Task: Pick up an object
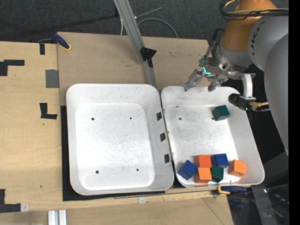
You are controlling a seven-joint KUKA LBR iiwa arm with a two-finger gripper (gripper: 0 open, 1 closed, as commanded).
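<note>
We take the lone green block (220, 112) as the likeliest object to pick: it lies alone in the upper part of the right bin (243, 125), well apart from the cluster along the near edge, where a blue block (187, 168), two orange blocks (204, 161), another blue block (220, 160), a dark green block (216, 172) and a separate orange block (237, 167) sit close together. Our hand (202, 82) hangs above the bin's far rim with its fingers spread and nothing between them. We judge the task barely begun: approach, descent, closing and lifting all remain. The left bin (75, 97) rests beside it on the desk (28, 149).
</note>
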